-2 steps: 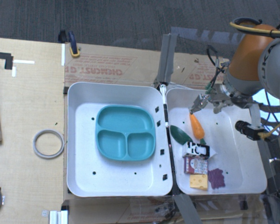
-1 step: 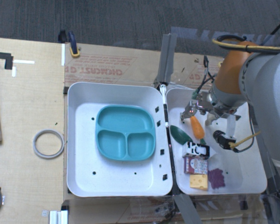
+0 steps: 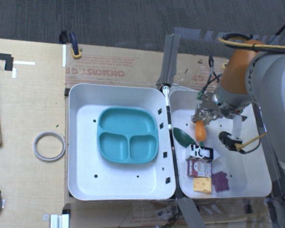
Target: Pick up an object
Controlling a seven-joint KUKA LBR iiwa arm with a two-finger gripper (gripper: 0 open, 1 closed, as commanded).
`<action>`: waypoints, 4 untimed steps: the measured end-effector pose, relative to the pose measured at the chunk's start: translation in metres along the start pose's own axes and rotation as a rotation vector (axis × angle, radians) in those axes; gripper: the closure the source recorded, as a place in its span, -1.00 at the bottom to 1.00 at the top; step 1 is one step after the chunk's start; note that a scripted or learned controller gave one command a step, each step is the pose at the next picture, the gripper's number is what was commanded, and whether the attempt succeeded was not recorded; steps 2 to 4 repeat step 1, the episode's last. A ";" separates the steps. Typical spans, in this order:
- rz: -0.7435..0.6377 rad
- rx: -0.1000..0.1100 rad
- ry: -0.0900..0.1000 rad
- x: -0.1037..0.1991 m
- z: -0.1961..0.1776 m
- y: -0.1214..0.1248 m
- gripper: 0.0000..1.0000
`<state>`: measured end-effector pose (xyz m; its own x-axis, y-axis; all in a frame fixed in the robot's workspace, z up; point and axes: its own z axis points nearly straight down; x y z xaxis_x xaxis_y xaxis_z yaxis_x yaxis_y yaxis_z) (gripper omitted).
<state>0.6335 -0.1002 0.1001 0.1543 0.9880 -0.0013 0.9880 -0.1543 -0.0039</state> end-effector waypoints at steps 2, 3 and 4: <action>-0.492 -0.005 -0.001 0.042 -0.092 -0.008 1.00; -0.492 -0.005 -0.001 0.042 -0.092 -0.008 1.00; -0.492 -0.005 -0.001 0.042 -0.092 -0.008 1.00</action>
